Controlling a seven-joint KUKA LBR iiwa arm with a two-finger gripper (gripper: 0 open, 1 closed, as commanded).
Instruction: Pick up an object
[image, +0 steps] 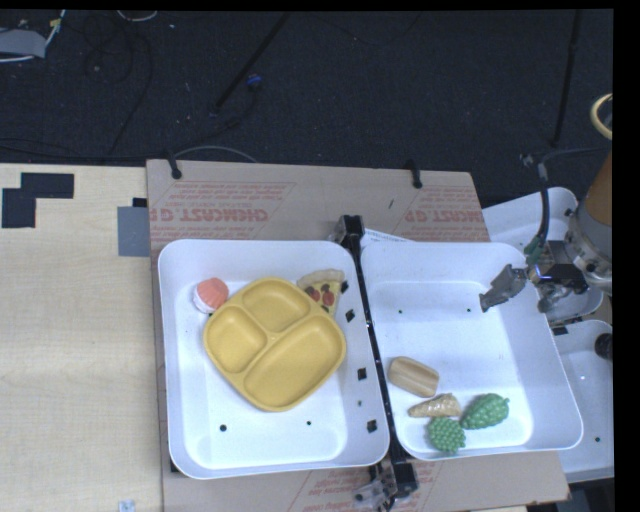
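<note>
At right bin's (470, 300) edge, hand (515, 285) blurred

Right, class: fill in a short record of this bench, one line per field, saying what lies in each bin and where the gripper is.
left bin: yellow three-compartment plastic tray; pink round toy at its upper left; pizza-slice toy at its upper right
right bin: tan bread-roll toy; pale cone-shaped toy; two green bumpy toys
gripper: over right bin's upper right, holding nothing
</note>
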